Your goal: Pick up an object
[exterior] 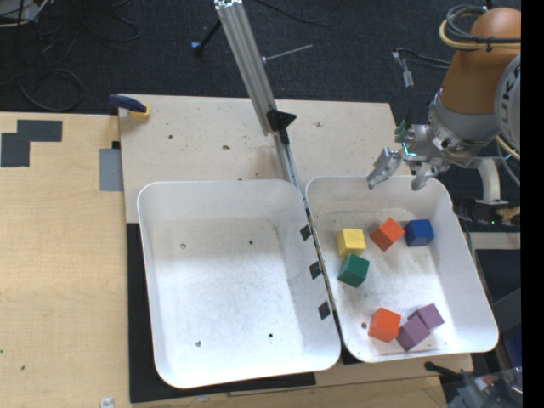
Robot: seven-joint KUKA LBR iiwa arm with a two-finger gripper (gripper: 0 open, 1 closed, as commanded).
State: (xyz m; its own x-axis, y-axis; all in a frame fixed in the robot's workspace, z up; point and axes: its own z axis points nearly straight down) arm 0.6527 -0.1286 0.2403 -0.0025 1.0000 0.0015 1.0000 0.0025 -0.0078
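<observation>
Purple blocks (420,325), two, touching, sit nearest in the right bin (476,330), an orange cube (384,324) just beside them. Further back: green cube (354,270), yellow cube (350,242), second orange cube (388,234), blue cube (418,232). Gripper (399,172) hangs above the bin's far rim, fingers spread, holding nothing. Left bin (170,219) alongside.

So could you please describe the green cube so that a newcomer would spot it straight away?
Look in the right-hand bin, the one holding all the cubes. Near its left wall, a yellow cube sits in the upper group; the green cube lies just below it, the only green one there.
</observation>
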